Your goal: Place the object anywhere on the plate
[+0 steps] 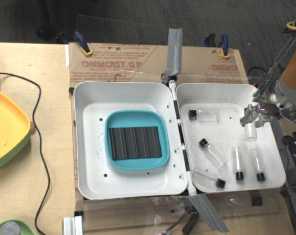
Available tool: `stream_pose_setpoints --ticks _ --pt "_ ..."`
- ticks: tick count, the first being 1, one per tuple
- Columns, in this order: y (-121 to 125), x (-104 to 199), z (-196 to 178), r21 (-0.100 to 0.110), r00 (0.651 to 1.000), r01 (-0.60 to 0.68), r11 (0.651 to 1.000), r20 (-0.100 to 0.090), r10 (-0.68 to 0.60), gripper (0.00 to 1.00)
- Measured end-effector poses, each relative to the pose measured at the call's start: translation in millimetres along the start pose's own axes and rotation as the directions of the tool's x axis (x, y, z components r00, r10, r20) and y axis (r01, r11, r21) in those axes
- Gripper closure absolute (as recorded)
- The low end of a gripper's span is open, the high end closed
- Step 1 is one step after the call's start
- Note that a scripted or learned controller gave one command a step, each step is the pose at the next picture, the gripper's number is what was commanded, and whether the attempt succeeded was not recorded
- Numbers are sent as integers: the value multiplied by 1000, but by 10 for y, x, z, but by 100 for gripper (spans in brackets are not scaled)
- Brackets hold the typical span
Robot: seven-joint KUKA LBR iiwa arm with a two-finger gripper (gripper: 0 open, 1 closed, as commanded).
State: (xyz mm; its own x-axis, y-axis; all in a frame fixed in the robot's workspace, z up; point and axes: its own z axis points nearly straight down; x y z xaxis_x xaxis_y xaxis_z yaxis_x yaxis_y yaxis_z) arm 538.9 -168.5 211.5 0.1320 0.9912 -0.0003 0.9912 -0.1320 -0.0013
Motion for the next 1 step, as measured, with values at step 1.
stream_pose_setpoints --ticks 1 --pt "0 -1 -1 0 1000 0 1000 0 0 0"
